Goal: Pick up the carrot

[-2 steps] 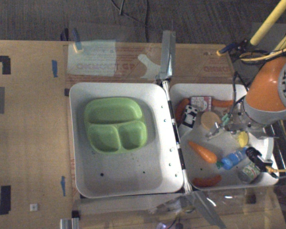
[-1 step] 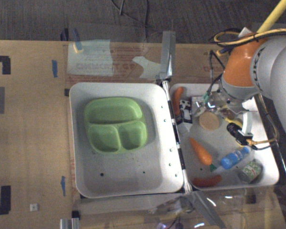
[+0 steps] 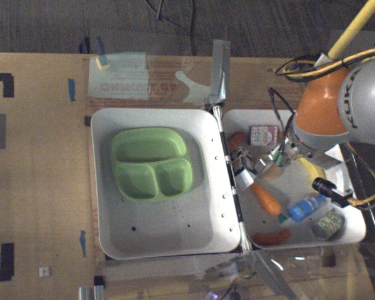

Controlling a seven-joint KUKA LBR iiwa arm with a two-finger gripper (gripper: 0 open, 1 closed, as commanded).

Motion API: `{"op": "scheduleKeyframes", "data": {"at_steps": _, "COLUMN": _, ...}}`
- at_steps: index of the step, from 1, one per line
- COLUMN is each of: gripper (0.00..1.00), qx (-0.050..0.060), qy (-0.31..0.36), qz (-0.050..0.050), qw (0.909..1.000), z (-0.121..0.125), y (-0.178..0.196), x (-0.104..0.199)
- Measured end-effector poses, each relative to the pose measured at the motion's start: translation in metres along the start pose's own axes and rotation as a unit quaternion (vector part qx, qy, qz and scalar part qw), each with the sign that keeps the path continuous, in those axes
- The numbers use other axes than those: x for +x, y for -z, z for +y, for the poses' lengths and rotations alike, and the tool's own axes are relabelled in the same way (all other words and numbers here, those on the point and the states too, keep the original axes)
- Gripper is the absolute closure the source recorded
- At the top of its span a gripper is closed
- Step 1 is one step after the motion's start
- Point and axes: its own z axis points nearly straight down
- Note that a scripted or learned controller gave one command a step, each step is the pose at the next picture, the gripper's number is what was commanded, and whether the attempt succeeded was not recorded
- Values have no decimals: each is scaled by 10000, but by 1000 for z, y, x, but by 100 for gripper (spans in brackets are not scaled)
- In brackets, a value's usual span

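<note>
The carrot lies slantwise on the floor of the right bin, its upper end just beside the gripper, which is down at the bin's left wall. Whether the gripper is open or closed cannot be told (nothing visibly sits in it). A blue bottle lies near the carrot's lower end.

Arm cut by right edge.

One fixed camera looks down aslant on both bins.
</note>
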Motion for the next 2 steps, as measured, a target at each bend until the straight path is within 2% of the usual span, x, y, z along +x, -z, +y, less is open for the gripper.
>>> {"op": "scheduleKeyframes", "data": {"at_steps": 1, "gripper": 0, "qx": 12, "qy": 1116, "qz": 93, "qw": 9937, "z": -40, "y": 16, "x": 31}}
{"op": "scheduleKeyframes", "data": {"at_steps": 2, "gripper": 0, "qx": 4, "qy": 2102, "qz": 94, "qw": 9776, "z": -79, "y": 96, "x": 83}}
